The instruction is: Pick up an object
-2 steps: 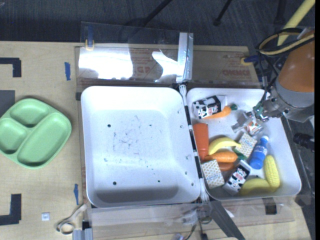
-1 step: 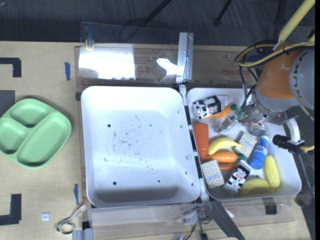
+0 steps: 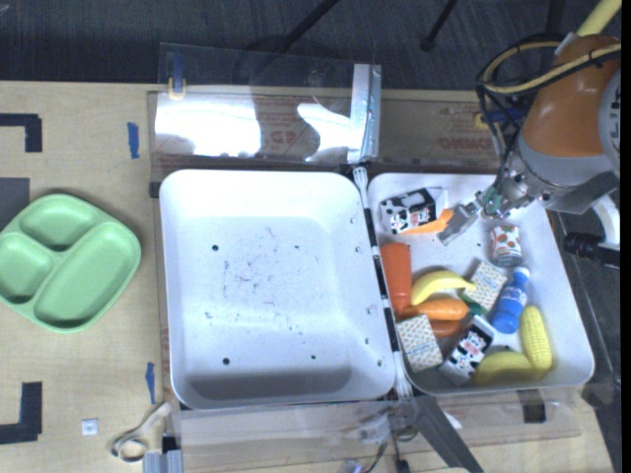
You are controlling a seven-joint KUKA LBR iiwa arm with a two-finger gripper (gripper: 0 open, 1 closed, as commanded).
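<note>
The right white bin (image 3: 572, 294) holds several items: a cow-patterned carton (image 3: 409, 208), an orange-red cylinder (image 3: 396, 269), a banana (image 3: 441, 286), a small can (image 3: 505, 244), a blue bottle (image 3: 509, 302), a corn cob (image 3: 534, 331) and a checked packet (image 3: 419, 338). My gripper (image 3: 461, 221) hangs over the bin's far part, just right of the carton and left of the can, above an orange piece (image 3: 426, 229). Nothing can be seen lifted in it. The arm's orange band (image 3: 564, 116) is at the upper right.
The left white bin (image 3: 187, 294) lies beside the right one. A green divided plate (image 3: 64, 261) sits on the bench at far left. A clear plastic panel (image 3: 261, 116) stands behind the bins. Cables (image 3: 513, 67) loop near the arm.
</note>
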